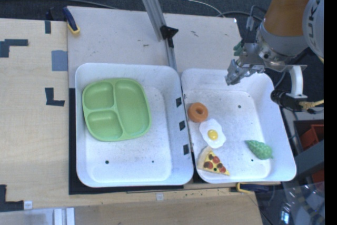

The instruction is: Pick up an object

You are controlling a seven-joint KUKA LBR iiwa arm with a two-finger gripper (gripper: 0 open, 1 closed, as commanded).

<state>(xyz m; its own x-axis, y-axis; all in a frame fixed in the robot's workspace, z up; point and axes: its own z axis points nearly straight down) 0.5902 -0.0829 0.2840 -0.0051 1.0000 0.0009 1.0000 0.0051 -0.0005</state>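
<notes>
While the gripper (233, 77) hangs over the right bin (274, 113), finger state unclear, a donut (198, 111) lies below-left.

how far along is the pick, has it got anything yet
Nothing looks picked yet. The donut, fried egg, pizza slice and green leafy piece all lie in the right bin; the green divided plate sits in the left bin. The gripper hangs over the right bin's far edge, apart from every item. Choosing, descending, grasping and lifting remain.
</notes>
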